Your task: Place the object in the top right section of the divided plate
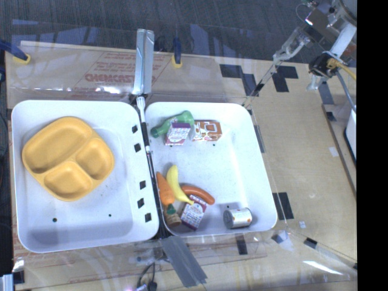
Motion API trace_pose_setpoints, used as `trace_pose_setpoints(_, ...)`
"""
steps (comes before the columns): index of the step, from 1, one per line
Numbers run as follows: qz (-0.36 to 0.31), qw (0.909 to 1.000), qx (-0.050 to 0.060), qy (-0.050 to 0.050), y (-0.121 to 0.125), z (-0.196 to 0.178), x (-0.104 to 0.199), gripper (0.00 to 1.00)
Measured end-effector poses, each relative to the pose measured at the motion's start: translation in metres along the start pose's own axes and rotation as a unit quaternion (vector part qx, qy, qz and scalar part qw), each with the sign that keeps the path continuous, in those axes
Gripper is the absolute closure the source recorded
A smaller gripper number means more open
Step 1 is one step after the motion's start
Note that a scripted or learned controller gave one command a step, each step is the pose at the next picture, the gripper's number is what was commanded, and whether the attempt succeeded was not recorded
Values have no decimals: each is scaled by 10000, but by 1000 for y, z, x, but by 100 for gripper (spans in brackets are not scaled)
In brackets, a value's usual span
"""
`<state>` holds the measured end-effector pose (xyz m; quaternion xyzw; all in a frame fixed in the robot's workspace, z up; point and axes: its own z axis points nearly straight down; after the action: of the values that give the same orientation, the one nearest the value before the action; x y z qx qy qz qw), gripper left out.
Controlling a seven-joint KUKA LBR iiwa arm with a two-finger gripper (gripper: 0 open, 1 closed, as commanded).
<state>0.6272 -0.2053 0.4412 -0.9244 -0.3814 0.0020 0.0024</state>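
A silver can (237,218) lies on its side at the near edge of the right bin (259,162), far below the gripper (290,46) and a little to its left. Left of the can are a purple packet (194,214) and a small brown bottle (172,214), touching each other. Just above them lie a red sausage (199,194), a yellow banana (176,184) and an orange carrot (163,190), all close together by the bin's left wall. Nearer the gripper, at the far end of the same bin, a green toy (174,121) lies beside a small purple and white box (177,134), which touches a brown box (208,131). All these toys are in the right bin, below and left of the gripper. The yellow plate (66,156) lies in the left bin (36,238), farthest from the gripper, well apart from the toys. The gripper hangs up high outside the bins, past the right bin's far right corner. It is too small and blurry to tell if it is open or closed.
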Motion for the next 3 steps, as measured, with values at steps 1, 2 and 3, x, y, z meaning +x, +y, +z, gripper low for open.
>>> trace_pose_setpoints(1,-740,9973,-32,9,12,-1,20,0)
trace_pose_setpoints(2,-2303,9731,-50,4,16,-2,27,0)
trace_pose_setpoints(3,-3704,9289,-19,-8,15,-1,28,0)
